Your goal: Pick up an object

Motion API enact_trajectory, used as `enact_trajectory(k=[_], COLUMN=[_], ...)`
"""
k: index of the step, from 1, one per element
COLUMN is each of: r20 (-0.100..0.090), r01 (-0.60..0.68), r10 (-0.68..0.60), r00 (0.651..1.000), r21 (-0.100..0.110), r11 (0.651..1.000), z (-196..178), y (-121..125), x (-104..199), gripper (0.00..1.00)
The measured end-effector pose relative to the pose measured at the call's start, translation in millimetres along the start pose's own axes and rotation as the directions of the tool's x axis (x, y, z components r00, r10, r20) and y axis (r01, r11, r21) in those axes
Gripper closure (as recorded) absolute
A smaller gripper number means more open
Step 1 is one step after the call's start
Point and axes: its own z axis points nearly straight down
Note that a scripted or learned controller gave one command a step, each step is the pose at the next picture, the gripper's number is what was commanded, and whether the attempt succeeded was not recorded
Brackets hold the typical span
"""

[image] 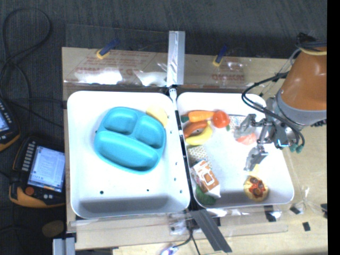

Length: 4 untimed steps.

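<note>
Over the right bin (287, 193), the gripper (251, 142) is hanging with fingers spread and grasping nothing, a pink object (245, 138) lying just beside it, the pastry (255, 188) sitting nearer the bin's front edge.

Right bin (276, 195) — open white floor runs down its middle, from below the tomato (220, 119) to the front wall, between the left-side clutter and the gripper (254, 142). Obstacles along the left wall: carrot (197, 116), banana (197, 133), patterned packet (199, 153), small carton (206, 178), green item (208, 198) at the front. Front right corner: a round pastry (255, 188). A pinkish object (245, 137) lies just beside the gripper.

Left bin (85, 195) — a blue divided tray (130, 137) takes the centre; a yellow piece (157, 113) sits at its upper right edge. Free floor along the front and the left wall.
</note>
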Motion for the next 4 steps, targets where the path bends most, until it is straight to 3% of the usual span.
enact_trajectory(k=[1,2,3,4], r20=[-0.002,0.011,0.018,0.02], r01=[-0.374,-0.442,-0.439,-0.438], r10=[0.374,0.442,0.439,0.437], r00=[0.928,0.897,0.898,0.899], r21=[0.001,-0.002,0.001,0.003], r11=[0.928,0.897,0.898,0.899], z=[81.9,143.7,132.5,123.2], y=[-64.9,-91.5,-91.1,-90.7], x=[11.4,30.7,28.2,27.1], gripper=[0.0,0.0,1.0,1.0])
